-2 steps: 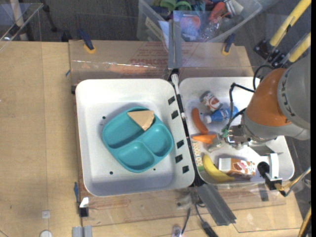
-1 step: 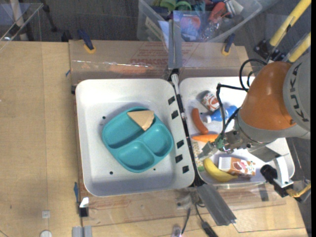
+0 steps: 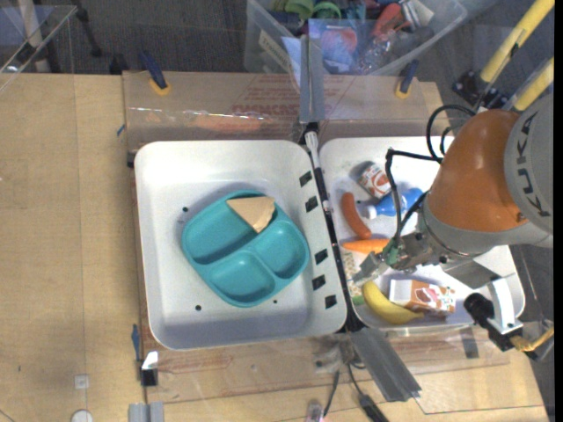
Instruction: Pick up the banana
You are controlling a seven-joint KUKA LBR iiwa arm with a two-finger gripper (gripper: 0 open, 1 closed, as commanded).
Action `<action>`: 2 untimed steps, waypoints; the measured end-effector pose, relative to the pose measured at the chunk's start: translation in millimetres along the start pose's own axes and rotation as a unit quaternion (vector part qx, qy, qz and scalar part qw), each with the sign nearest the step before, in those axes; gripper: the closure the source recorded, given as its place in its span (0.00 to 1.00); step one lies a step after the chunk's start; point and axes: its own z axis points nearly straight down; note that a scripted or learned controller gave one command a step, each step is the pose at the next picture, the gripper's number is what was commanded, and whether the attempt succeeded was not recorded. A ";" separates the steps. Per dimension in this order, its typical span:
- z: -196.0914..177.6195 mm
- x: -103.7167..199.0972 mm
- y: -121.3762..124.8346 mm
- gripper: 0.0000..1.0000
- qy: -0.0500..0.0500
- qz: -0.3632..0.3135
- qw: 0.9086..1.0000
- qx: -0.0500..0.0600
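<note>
The banana [image 3: 390, 305] lies in the right bin [image 3: 503, 262], near its front edge and close to the front left corner, touching a small white packet [image 3: 424, 296] on its right. The arm [image 3: 479, 183] hangs above this bin and hides the gripper, so you cannot tell whether the claw is open or closed. You should expect the banana to be light, smooth and a little slippery; if it is a toy it will be stiff. Take hold across its thick middle, with the claw turned across its length, because the curved ends would slip out. The carrot [image 3: 365, 245] behind it is close, so come straight down.
</note>
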 end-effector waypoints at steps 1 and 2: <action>0.0 0.0 0.0 0.00 0.000 0.000 1.000 0.000; 0.0 0.0 0.0 0.00 0.000 0.000 1.000 0.000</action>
